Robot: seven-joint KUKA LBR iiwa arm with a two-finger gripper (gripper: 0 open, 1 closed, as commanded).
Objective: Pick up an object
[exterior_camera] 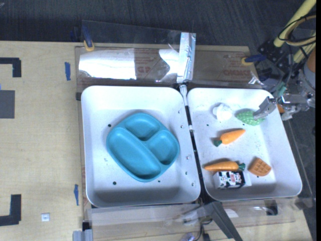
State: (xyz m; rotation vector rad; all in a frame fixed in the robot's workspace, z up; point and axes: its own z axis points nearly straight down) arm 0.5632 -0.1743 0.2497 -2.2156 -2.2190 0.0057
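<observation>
The right bin (pixel 293 157) holds several toy foods. A green bumpy piece (pixel 246 117) lies near its far side, beside a white lump (pixel 222 111). A small orange carrot (pixel 231 136) lies in the middle. A longer carrot (pixel 221 165) lies toward the front, with a black-and-white carton (pixel 231 179) just in front of it and an orange waffle piece (pixel 259 167) to its right. My gripper (pixel 262 110) reaches in from the right, low over the bin, its tip at the right end of the green piece. Whether it touches the piece is unclear.
The left bin (pixel 95 109) carries a blue divided plate (pixel 143 145). A clear plastic sheet and cardboard (pixel 150 64) stand behind the bins. Cables and yellow hoses (pixel 293 29) hang at the upper right beside the arm.
</observation>
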